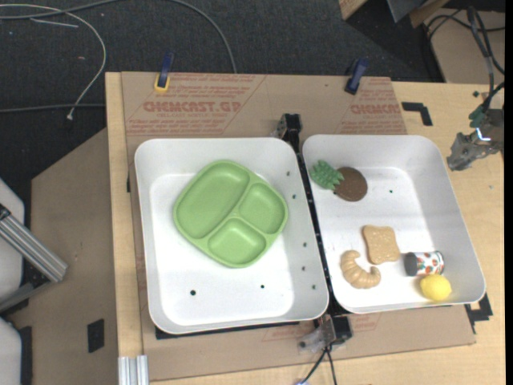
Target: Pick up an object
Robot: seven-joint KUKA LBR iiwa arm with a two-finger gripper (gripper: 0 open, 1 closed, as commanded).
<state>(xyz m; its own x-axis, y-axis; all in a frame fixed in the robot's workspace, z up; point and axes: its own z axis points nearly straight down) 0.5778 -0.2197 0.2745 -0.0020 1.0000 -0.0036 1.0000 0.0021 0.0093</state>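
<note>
The left bin (160,239) holds a green divided plate (231,212). The right bin (449,207) holds a croissant (360,269), toast (381,244), a lemon (435,287), a small can (423,262) and a brown cookie (350,184) touching a green leafy piece (325,175). The gripper (473,147) hangs just outside the right bin's far right rim; its state cannot be told.

Even, bright overhead light washes both white bins (160,175) almost featureless, with soft thin shadows under the green plate (231,212) toward five o'clock. The dark floor (64,62) at eleven o'clock looks grainy; focus is slightly soft throughout.
</note>
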